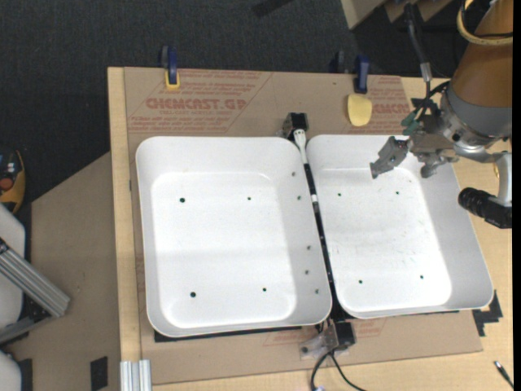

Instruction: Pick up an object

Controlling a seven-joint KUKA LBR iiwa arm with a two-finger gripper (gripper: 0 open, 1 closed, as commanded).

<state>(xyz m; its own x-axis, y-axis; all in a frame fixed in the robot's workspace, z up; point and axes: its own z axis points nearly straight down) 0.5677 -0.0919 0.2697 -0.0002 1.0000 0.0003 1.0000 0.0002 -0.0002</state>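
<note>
My gripper (406,163) hangs over the far right part of the right bin (456,296), near its back rim. Its two grey fingers (385,158) stand spread apart, and I see nothing between them, so it is open. A small pale yellow object (359,109) lies on the cardboard bench top just behind the right bin, up and to the left of the gripper and apart from it. The grey arm with its orange band (488,35) comes in from the upper right.
The left bin (151,243) sits beside the right one, with a black strip (313,206) along the seam between them. Blue clamps (170,59) (361,72) hold the cardboard at the back edge. A black clip and cable (335,338) sit at the front.
</note>
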